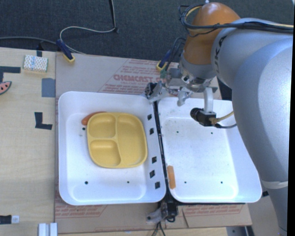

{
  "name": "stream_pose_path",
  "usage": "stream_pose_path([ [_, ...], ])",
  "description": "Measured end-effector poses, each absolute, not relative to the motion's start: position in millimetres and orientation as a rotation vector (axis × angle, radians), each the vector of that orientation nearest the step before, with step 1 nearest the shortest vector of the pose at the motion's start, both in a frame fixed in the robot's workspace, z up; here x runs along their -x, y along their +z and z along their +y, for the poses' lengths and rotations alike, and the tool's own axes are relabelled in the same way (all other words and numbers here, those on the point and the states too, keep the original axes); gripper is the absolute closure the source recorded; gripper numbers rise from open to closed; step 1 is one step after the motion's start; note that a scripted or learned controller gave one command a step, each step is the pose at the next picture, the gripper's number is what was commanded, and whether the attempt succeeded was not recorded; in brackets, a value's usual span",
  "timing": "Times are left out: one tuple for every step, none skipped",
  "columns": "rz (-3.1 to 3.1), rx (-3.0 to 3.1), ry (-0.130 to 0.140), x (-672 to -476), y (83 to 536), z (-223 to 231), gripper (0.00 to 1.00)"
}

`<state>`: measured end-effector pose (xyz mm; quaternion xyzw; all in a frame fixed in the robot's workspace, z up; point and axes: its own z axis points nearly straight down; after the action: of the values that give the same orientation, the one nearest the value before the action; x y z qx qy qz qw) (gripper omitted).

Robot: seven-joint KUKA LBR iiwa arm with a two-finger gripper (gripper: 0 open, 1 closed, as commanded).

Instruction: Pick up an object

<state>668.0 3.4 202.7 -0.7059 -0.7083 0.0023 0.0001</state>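
Note:
A yellow divided plate (pixel 117 139) lies in the left white bin (pixel 70 185). A small orange-red piece (pixel 85 120) peeks out from under the plate's upper left edge. A short orange stick-like object (pixel 171 177) rests in the right white bin (pixel 232 186), against its left wall near the front. My gripper (pixel 179 96) hangs over the back edge of the bins, close to the divider between them, well apart from the plate and the orange object. Nothing is visibly held in it.
The big grey arm (pixel 264 95) covers the right side of the right bin. On the bench at the left lie a small sponge-like block (pixel 35 63), a watermelon-slice toy (pixel 0 88), black tape marks and a blue-handled tool (pixel 65 50) on a cable.

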Motion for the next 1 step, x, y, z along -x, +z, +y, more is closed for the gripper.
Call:
stream_pose_path([
  [-2.226, 2.216, 0.008, -668.0, 212.2, 3.8, 1.0],
])
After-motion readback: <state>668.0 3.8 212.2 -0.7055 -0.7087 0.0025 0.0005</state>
